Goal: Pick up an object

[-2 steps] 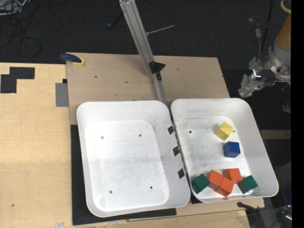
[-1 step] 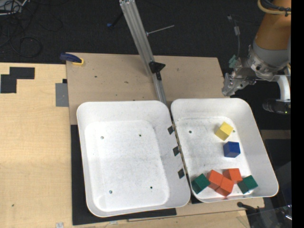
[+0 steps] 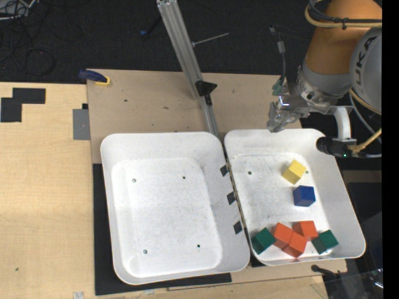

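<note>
Camera view: the grey two-finger gripper (image 3: 278, 124) is seen above the right shallow white bin's (image 3: 349, 213) far rim; its opening cannot be told.

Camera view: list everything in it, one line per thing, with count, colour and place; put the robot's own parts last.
Bins: 2, white, side by side on the bench; left bin, right bin.
Yellow block: 1, yellow, right bin, upper part.
Blue block: 1, blue, right bin, just below the yellow one.
Orange blocks: about 3, orange, clustered at the right bin's near edge.
Green blocks: 2, green, flanking the orange cluster; one at its left, one at its right.
Metal rail: 1, silver, slanting down toward the gap between the bins.
Arm: 1, grey with orange band, upper right.
End effector: 1, dark metal, above the right bin's far rim.
</note>
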Tool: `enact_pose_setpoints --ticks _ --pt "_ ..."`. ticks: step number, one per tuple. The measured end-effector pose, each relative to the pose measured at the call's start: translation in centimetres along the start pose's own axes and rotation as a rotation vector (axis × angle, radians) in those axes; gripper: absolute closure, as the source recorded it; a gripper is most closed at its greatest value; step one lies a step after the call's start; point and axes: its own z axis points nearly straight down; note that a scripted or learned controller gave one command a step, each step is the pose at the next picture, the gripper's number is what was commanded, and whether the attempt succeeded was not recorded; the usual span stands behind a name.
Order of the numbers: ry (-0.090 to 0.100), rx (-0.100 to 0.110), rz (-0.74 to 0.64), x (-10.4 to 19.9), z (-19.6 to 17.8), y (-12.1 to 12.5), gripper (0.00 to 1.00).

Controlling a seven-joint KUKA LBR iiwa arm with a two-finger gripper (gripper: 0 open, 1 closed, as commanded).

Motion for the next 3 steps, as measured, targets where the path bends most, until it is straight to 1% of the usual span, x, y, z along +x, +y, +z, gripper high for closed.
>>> enact_pose_setpoints --ticks 1,2,3 --pt "-0.001 0.001 0.000 5.2 1.8 -0.5 1.00" --pt "-0.001 -0.003 0.001 10.8 1.2 -0.4 1.00" --pt "-0.002 -0.003 -0.001 15.9 1.0 -0.9 1.00"
